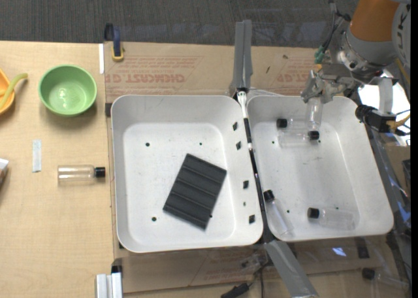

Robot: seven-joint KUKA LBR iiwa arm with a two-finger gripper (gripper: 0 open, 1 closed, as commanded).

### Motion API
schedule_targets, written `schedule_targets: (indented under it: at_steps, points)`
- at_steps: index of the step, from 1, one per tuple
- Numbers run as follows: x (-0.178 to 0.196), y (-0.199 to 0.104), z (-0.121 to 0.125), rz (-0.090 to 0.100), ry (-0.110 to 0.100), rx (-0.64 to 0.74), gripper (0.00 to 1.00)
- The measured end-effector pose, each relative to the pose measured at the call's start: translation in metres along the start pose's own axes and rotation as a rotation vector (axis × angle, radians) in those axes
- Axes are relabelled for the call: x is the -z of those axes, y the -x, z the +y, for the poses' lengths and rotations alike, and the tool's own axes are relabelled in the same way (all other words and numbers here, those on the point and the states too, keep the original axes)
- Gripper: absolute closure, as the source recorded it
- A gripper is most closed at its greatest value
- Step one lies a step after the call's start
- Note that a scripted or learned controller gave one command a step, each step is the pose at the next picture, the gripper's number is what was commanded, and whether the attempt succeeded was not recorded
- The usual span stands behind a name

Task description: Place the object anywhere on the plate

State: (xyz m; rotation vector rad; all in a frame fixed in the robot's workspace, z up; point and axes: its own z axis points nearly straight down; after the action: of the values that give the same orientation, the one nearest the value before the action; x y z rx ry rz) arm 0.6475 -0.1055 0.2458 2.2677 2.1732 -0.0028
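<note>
The plate (194,191) is a dark grey ribbed rectangle lying at a slant on the floor of the left bin (130,159). My gripper (315,99) hangs over the back of the right bin (366,179), far to the right of the plate. A clear plastic bottle (315,119) hangs upright between its fingers, black cap down. The gripper is shut on its upper end.
More clear bottles with black caps lie in the right bin: one (290,134) just left of the held one, one (332,217) at the front right, one (273,210) along the left wall. Outside the bins on the left lie a green bowl (68,90) and another bottle (80,172).
</note>
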Motion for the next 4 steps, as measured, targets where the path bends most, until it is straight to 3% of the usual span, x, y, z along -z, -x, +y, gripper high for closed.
schedule_targets:
  at_steps: [1, 2, 3, 4]
  points:
    - [-0.050, -0.027, -0.074, 0.001, -0.003, 0.018, 1.00]
    - [-0.055, -0.093, -0.075, 0.001, -0.003, 0.161, 1.00]
    - [-0.055, -0.199, -0.027, 0.000, -0.001, 0.390, 1.00]
    - [-0.080, -0.312, -0.084, 0.000, -0.002, 0.478, 1.00]
